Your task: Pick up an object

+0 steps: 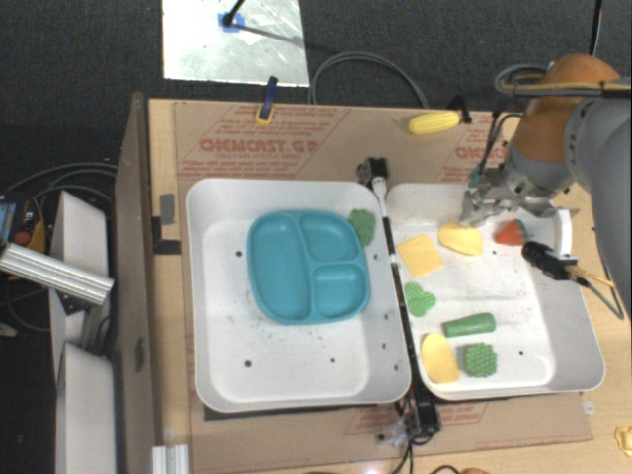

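Observation:
My gripper (478,212) hangs over the far part of the right bin (568,339), its fingertips just above and behind a pale yellow lemon-like piece (460,240). Nothing shows between the fingers. A red piece (510,232) lies just to the right of it. Nearer in the same bin lie a yellow slice (422,255), a green leafy piece (419,300), a green cylinder (468,325), a yellow oval piece (439,356) and a green bumpy ball (480,359).
The left bin (212,363) holds a blue divided plate (307,266) with a green piece (362,225) at its far right corner. A yellow banana shape (434,121) lies on the cardboard behind the bins. A black clamp (375,173) sits at the bins' divider.

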Robot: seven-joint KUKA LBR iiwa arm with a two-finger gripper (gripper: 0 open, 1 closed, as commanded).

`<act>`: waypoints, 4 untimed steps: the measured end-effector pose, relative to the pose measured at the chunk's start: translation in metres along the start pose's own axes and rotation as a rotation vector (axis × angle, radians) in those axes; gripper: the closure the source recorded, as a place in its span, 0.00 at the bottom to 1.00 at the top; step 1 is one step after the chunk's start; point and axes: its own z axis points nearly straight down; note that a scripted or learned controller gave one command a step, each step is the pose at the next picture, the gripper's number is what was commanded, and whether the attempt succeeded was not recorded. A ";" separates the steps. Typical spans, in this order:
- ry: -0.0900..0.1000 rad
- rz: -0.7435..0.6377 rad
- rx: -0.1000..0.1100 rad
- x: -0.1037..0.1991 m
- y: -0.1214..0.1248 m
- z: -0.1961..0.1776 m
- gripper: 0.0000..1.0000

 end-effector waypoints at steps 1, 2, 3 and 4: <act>-0.001 -0.001 0.001 0.000 0.000 0.000 0.00; 0.001 0.001 0.004 0.009 0.003 0.007 0.00; 0.000 0.007 0.005 0.014 -0.014 -0.001 0.00; 0.000 0.006 0.002 0.014 -0.012 -0.013 1.00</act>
